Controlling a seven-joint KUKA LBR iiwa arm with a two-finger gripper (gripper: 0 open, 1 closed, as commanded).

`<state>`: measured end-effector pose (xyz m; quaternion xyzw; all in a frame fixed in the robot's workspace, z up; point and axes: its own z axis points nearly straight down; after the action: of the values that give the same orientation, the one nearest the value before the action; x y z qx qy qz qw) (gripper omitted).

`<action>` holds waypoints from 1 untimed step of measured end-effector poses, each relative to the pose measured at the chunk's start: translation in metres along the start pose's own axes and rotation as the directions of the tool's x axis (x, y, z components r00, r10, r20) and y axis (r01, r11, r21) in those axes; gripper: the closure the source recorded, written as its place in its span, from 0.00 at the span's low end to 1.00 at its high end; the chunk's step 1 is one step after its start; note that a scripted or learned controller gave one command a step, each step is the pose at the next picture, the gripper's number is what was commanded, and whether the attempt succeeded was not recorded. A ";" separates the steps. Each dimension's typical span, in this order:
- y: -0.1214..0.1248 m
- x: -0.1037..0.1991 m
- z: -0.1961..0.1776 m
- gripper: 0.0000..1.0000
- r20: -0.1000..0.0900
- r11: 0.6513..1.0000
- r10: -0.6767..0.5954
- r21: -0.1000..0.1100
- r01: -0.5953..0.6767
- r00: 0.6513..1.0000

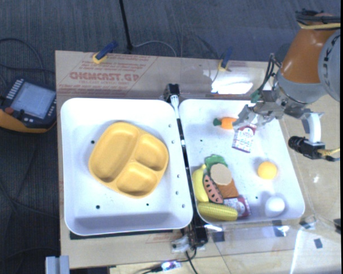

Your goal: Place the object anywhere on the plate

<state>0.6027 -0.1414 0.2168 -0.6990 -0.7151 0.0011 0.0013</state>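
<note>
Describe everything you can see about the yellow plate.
The yellow plate looks like glossy moulded plastic, rounded-square, divided into three shallow compartments by raised ridges. It lies flat, turned at an angle, near the middle of the left white bin, resting on the bin's floor. Nothing lies on it and nothing else touches it.

Left bin: held a yellow plate
Gripper: hung over the right bin, above a red-and-white packet
</note>
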 end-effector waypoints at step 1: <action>0.000 0.000 0.000 0.00 0.000 1.000 0.000 0.000 0.000 1.000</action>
<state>0.6027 -0.1415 0.2168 -0.6990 -0.7151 0.0011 0.0013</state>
